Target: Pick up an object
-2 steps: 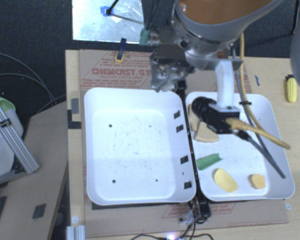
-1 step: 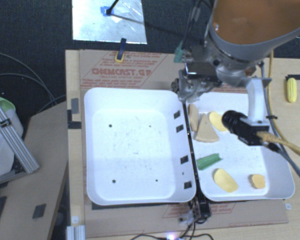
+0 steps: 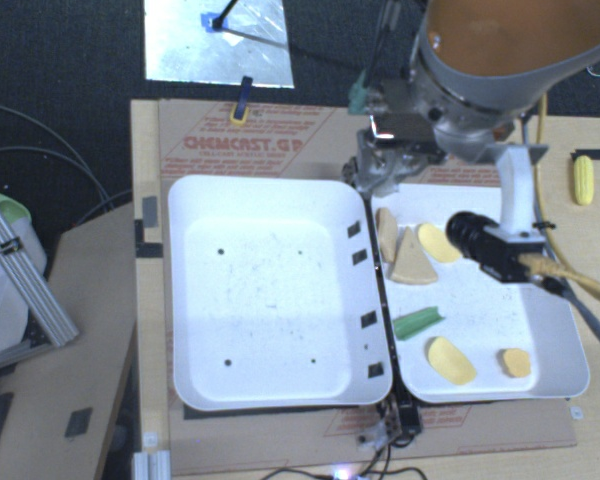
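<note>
At 12 o'clock of the right bin (image 3: 565, 368), the gripper (image 3: 380, 173) is seen, state untellable; the tan wedge (image 3: 413, 260) may be missed against the wall.

Left bin (image 3: 270, 288) floor open; right bin (image 3: 540, 308) crowded, arm (image 3: 480, 68) overhead.

My gripper (image 3: 383, 173) hangs over the far edge of the right bin (image 3: 555, 368), which holds 2 tan wedges (image 3: 405, 253), a green piece (image 3: 417, 321) and 3 yellow pieces (image 3: 450, 360).
</note>
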`<state>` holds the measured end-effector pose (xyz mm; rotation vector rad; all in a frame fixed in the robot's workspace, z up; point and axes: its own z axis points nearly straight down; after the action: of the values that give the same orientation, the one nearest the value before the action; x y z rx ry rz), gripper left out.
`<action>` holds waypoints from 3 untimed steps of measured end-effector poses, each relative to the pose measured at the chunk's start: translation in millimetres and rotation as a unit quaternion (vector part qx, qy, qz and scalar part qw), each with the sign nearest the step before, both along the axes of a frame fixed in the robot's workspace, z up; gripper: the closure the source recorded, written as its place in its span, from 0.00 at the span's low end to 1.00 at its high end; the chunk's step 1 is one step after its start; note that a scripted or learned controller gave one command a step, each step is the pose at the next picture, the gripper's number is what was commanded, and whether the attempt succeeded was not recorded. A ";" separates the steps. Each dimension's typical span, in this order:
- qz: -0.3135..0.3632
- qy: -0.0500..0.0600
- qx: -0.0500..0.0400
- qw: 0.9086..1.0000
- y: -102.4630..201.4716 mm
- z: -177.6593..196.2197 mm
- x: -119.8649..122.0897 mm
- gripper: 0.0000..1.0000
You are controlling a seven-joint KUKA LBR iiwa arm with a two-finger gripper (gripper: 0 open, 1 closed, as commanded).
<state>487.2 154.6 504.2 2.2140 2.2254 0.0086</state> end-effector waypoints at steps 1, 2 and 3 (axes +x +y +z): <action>0.001 -0.001 0.000 1.000 0.2 11.1 0.4 1.00; 0.003 -0.003 0.001 1.000 0.3 22.3 0.9 1.00; 0.002 0.010 -0.003 1.000 83.7 -137.2 -3.4 1.00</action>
<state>483.8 238.3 367.0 2.2157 2.2376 -0.0214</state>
